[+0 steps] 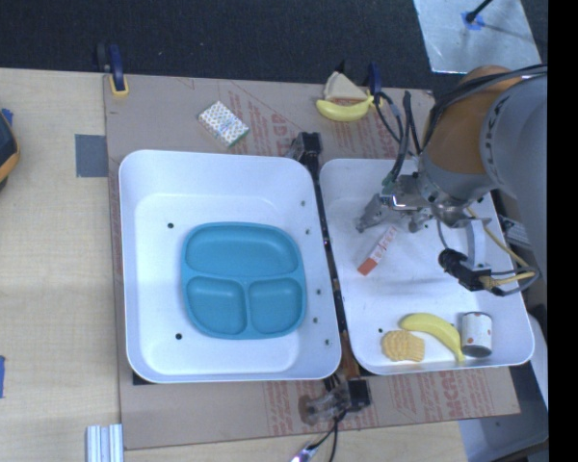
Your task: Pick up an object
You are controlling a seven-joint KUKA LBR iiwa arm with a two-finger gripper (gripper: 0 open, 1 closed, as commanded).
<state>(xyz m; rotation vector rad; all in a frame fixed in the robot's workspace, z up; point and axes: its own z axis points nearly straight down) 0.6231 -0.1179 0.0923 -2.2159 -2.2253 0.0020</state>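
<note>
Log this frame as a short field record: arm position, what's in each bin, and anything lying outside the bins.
arm: over the right bin, gripper low near a white and orange tube
right bin: tube, banana, round cracker, small can
left bin: blue divided plate
outside bins: second banana, patterned sponge
grasp: not visible

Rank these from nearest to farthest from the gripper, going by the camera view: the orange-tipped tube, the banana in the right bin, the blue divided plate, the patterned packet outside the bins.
Measured from the gripper:
1. Orange-tipped tube, just below it in the right bin.
2. Banana, at that bin's near edge.
3. Blue divided plate, in the left bin.
4. Patterned packet, on the cardboard beyond the left bin.
</note>
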